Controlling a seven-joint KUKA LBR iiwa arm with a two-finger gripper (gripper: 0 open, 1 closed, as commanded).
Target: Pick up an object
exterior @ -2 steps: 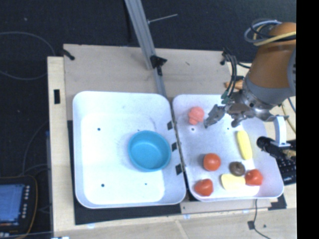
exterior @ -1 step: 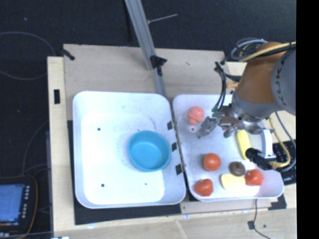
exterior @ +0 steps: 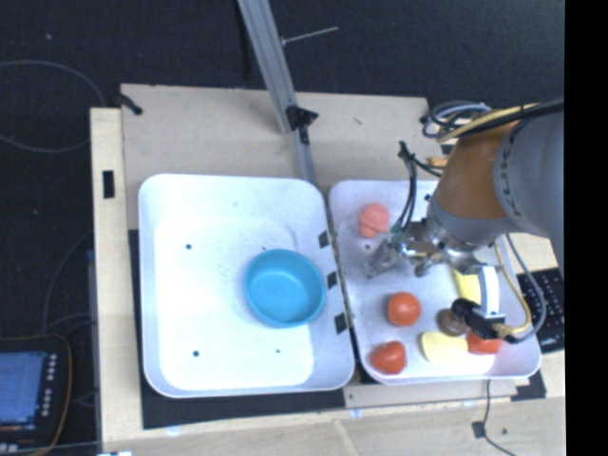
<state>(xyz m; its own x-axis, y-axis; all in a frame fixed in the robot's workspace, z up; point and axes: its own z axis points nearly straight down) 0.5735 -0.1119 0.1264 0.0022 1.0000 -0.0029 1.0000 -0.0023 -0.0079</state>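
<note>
You have the left bin point(exterior: 180, 207) and, touching it, the right bin point(exterior: 366, 297). Your arm point(exterior: 494, 179) reaches over the right one. A blue bowl point(exterior: 283, 288) sits in the left bin, near its right wall. The gripper point(exterior: 391, 255) hangs over the right bin's upper middle; you cannot tell how wide it stands or whether it grips anything. A pink ball point(exterior: 373, 218) lies just beside it, a red tomato point(exterior: 404, 309) nearby, and a red piece point(exterior: 388, 356) and a yellow piece point(exterior: 442, 348) by the front wall.

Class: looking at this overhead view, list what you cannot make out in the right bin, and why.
- Yellow thing: camera view, mostly hidden under the arm.
- Right bin, far right corner: covered by the arm.
- Gripper: too blurred to tell whether it touches anything.
</note>
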